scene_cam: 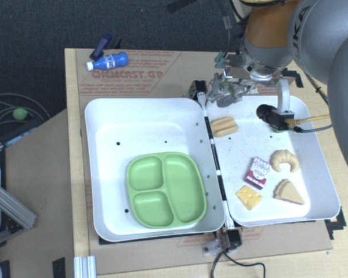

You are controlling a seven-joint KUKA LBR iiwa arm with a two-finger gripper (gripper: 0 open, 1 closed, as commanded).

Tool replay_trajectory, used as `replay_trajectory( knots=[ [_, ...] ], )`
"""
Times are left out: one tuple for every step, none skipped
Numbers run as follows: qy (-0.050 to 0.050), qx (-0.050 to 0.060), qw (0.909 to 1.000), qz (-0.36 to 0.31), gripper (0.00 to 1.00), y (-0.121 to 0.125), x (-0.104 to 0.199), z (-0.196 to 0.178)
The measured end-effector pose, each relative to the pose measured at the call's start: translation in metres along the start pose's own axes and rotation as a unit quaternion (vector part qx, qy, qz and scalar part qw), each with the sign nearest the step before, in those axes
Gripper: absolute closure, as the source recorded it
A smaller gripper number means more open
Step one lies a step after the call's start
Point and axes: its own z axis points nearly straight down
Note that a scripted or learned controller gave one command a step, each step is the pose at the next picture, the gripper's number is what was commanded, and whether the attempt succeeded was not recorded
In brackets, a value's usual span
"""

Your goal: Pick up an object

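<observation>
Here: cardboard-topped bench [162, 68] | dark carpet [35, 16] | tool [227, 91] over right bin [313, 155], state unclear

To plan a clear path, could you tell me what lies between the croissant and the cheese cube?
In the camera view, between the croissant and cheese cube lies a small red-and-white carton.

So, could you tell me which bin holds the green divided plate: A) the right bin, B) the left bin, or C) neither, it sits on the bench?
B: the green divided plate lies inside the left bin, while the right bin holds the food items.
</observation>
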Motion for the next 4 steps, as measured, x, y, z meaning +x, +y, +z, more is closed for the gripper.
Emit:
replay_trajectory(
  knots=[
    [0.001, 0.002, 1.0, 0.0, 1.0, -0.055, 0.058, 0.016],
    [0.0, 0.002, 1.0, 0.002, 1.0, -0.049, 0.03, 0.027],
    [0.0, 0.002, 1.0, 0.001, 1.0, -0.076, 0.026, 0.01],
    [0.0, 0.002, 1.0, 0.001, 1.0, -0.095, 0.03, 0.008]
  ],
)
